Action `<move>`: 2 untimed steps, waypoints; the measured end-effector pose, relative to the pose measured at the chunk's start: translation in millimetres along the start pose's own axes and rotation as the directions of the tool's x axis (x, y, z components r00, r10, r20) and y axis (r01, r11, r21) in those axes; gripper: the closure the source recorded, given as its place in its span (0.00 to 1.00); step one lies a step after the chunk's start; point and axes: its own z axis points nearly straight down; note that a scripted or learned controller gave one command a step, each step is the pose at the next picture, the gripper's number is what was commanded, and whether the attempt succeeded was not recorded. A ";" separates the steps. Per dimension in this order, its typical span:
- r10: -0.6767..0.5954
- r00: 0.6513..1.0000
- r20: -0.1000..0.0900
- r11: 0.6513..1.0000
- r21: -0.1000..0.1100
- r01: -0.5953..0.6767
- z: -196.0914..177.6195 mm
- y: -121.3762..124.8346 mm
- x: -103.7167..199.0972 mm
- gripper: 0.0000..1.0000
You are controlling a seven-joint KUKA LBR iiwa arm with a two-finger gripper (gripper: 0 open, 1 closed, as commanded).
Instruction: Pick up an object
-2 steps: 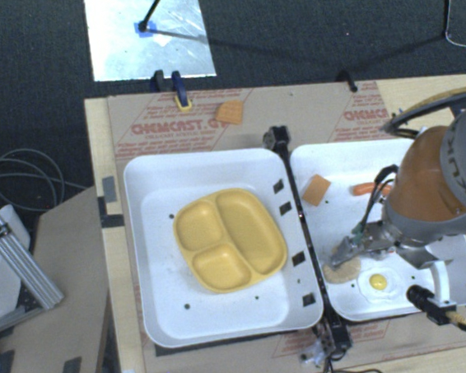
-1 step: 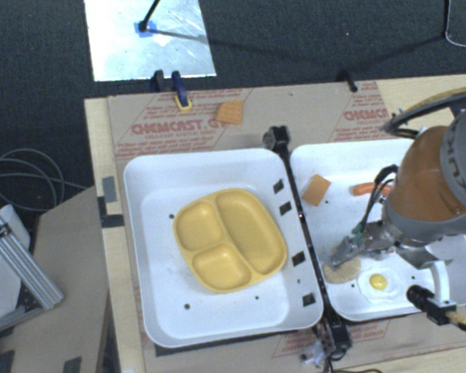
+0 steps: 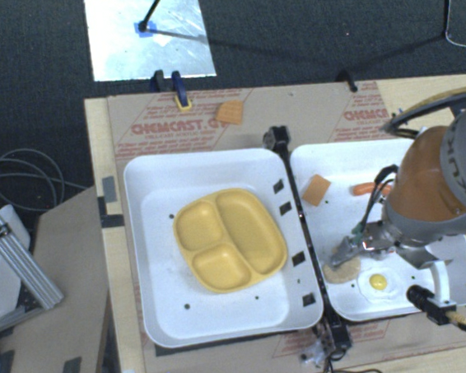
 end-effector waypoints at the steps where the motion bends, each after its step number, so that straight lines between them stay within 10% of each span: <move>1: 0.000 1.000 0.000 1.000 0.000 0.000 0.0 0.0 0.0 0.00; 2: 0.000 1.000 0.000 1.000 -0.001 0.000 0.0 2.2 -0.1 0.00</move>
